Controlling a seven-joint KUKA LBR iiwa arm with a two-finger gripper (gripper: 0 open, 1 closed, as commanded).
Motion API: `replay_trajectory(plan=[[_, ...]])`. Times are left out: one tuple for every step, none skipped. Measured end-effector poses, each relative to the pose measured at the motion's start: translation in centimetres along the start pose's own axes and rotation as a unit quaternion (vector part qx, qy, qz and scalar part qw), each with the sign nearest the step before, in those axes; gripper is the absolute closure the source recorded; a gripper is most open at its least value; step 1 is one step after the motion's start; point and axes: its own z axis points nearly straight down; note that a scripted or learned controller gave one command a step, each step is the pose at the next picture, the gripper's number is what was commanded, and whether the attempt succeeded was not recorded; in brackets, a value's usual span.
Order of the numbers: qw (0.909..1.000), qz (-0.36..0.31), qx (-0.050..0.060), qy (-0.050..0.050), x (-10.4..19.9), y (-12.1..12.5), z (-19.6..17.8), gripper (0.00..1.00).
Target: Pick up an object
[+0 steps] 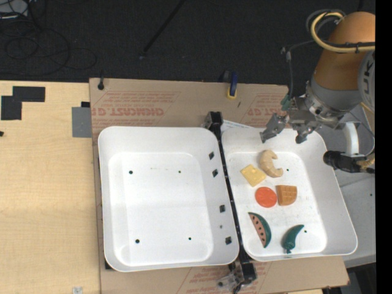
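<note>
Camera view shows the gripper hanging over the far edge of the right bin, fingers spread apart with nothing between them. Just near of it lies a tan croissant, with a yellow cheese wedge, red disc, waffle, watermelon slice and green pepper beyond. No pick yet: descent, closing and lifting remain.

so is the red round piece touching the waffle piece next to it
Touching. The camera view shows the red round piece with its right edge pressed against the waffle piece, no white bin floor between them.
</note>
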Motion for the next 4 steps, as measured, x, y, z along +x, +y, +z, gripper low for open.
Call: replay_trajectory(plan=[[1.0000, 0.004, 0.006, 0.000, -4.7, -8.9, 6.7, 0.00], [1.0000, 0.000, -0.001, -0.001, -8.9, -1.2, 16.7, 0.00], [1.0000, 0.002, 0.000, 0.000, -9.0, -1.3, 15.2, 1.00], [1.0000, -0.003, -0.004, 0.002, 0.4, -1.3, 7.5, 1.00]])
